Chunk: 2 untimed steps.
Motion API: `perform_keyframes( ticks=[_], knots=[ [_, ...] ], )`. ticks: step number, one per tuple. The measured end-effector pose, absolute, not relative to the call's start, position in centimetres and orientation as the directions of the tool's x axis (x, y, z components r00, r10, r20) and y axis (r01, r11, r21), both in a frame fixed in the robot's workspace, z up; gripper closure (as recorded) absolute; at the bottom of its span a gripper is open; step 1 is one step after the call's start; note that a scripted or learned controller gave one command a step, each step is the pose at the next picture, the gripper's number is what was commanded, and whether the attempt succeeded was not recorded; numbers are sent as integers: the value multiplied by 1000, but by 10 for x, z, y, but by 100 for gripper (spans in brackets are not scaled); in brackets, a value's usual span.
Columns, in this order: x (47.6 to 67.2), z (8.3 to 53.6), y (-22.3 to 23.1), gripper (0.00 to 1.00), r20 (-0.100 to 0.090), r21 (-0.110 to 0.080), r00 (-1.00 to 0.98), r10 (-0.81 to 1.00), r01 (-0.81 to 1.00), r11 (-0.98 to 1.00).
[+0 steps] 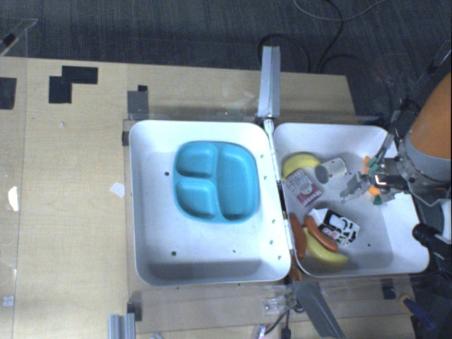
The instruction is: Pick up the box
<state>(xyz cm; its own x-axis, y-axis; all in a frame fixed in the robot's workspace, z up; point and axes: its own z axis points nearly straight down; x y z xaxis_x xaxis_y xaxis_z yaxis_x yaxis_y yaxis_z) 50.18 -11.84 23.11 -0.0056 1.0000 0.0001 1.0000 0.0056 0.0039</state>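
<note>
1. My arm (431, 136) comes in from the right edge of the view, its orange band showing above the grey wrist, and it sits over the right bin (406, 256).
2. My hand (360, 187) hangs over the middle of that bin, pointing toward the left. At this size and slant I cannot tell whether it is open or closed, and I see nothing held in it.
3. The box (340, 229) is a small black-and-white carton lying tilted in the lower middle of the right bin, below and a little left of my hand, apart from it.
4. The box rests against a banana (326, 254) that curves along the bin's lower left, with an orange-red sausage-shaped piece (320, 236) lying across it and another (299, 236) beside the bin's left wall.
5. Further up the bin, a yellow rounded fruit (299, 163) sits near the left wall, a flat pink-and-white packet (302, 186) lies just below it, and a small white cup (331, 169) lies on its side to the right of the fruit, near my hand.
6. The left bin (152, 189) holds a blue compartment tray (215, 180), set in its upper middle.
7. Both bins sit side by side on the pale wooden worktop (63, 189), with a metal post (270, 80) standing at the seam between them.
</note>
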Motion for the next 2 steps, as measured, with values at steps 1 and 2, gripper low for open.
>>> perform_keyframes(
  ticks=[1, 2],
  knots=[
    [560, 113, -84, 0, 1, 2, 37, 999, 999, -37],
    [596, 96, -81, 0, 5, 20, 145, 989, 989, -145]
  ],
)
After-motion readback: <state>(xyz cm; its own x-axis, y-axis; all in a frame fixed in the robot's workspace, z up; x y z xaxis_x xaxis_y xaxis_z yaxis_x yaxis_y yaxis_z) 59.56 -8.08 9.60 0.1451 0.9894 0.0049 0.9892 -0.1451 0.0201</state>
